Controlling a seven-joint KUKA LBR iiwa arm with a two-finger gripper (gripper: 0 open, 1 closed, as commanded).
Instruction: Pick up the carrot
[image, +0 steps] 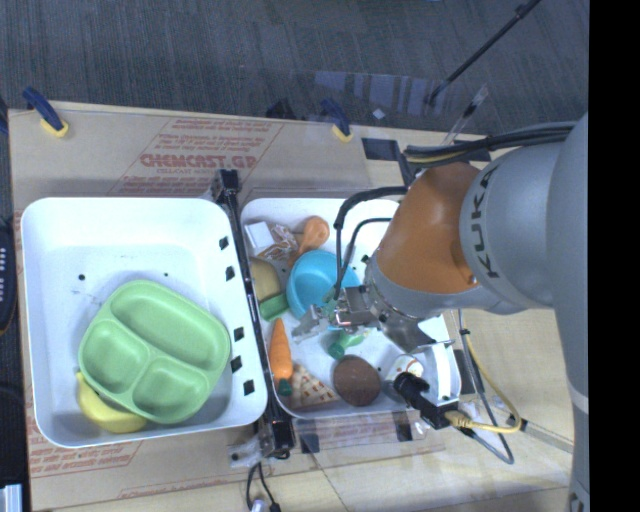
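The carrot (281, 351) is orange with a green top and lies lengthwise along the left wall of the right bin (440, 345), near its front. My gripper (332, 319) hangs low in the middle of that bin, just right of the carrot and apart from it. It sits directly in front of a blue cup (314, 280). The grey arm with its orange band (430, 240) covers the bin's right half.
Around the gripper lie a brown round item (355, 381), a small green piece (345, 346), a waffle-like piece (311, 389), a yellowish item (264, 279) and an orange item (314, 232). The left bin (60, 240) holds a green divided plate (155, 350) over a yellow object (104, 411).
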